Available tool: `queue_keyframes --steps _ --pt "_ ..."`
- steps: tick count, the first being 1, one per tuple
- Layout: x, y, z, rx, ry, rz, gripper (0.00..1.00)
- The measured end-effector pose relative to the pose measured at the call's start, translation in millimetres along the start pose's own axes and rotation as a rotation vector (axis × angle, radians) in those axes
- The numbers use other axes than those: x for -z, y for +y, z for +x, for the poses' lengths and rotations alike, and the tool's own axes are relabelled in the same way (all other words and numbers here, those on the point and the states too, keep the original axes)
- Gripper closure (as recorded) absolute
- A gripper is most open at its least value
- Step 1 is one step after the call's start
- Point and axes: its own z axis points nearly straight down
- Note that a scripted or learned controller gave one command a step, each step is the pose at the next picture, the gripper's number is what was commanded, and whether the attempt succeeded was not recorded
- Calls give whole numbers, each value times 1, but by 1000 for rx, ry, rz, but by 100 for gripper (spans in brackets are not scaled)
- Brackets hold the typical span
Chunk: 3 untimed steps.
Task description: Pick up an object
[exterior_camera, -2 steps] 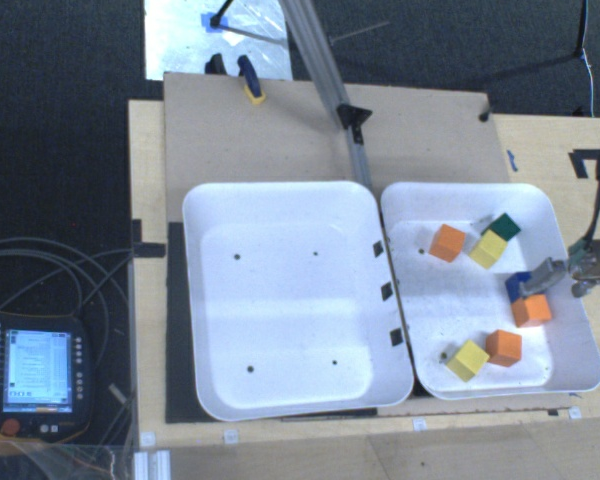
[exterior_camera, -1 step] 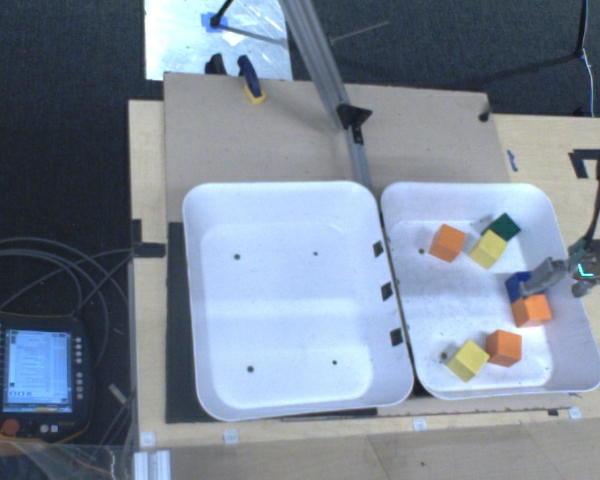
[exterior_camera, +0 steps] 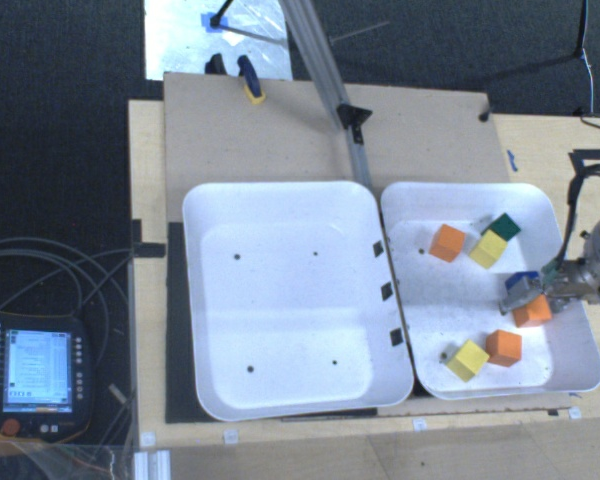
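Note:
The right bin point(exterior_camera: 570, 368) holds several small blocks. An orange block point(exterior_camera: 447, 242), a yellow block point(exterior_camera: 487, 250) and a green block point(exterior_camera: 505, 227) lie near its back. Another orange block point(exterior_camera: 504, 347) and a yellow block point(exterior_camera: 469, 359) lie near its front. My gripper point(exterior_camera: 528, 292) reaches in from the right, low over the bin's right side. A third orange block point(exterior_camera: 533, 312) sits right under its tip, touching or nearly so. A small blue piece point(exterior_camera: 521, 281) shows at the tip's far side; I cannot tell whether it is a block or part of the gripper.
The left bin point(exterior_camera: 195, 268) stands beside the right one, joined along a black-clipped edge. A grey pole point(exterior_camera: 320, 53) slants over the bench's back. A teach pendant point(exterior_camera: 32, 373) and cables lie on the floor at the left.

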Motion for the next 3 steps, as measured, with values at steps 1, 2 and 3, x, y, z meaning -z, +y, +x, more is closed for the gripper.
queue_keyframes --steps 1,2,3 --pt "-54 3 -8 -4 -14 -16 0" --pt "-54 6 -11 -1 -6 -12 0" --pt "-42 7 -11 1 -8 -17 100"
